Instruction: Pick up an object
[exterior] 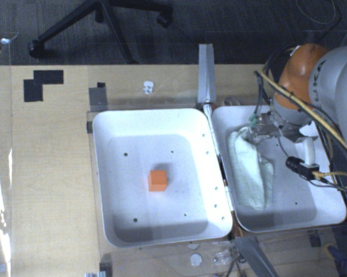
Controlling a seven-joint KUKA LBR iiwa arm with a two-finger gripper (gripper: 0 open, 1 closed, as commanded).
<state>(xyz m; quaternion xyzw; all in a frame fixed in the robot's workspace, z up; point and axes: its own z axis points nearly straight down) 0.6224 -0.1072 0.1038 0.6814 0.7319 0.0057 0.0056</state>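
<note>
A small orange cube (158, 180) lies near the middle of the left bin (117, 226). A pale, crumpled cloth (248, 171) lies along the left side of the right bin (301, 215). My gripper (254, 131) is low in the right bin, at the far end of the cloth and touching or nearly touching its top edge. The grey wrist with its orange band (298, 74) hangs over the bin's far right part and hides what lies under it.
A metal post (205, 74) stands behind the divide between the two bins. Black and yellow cables (316, 173) loop from the arm over the right bin's right side. Black tape marks (41, 83) lie on the wooden bench at far left.
</note>
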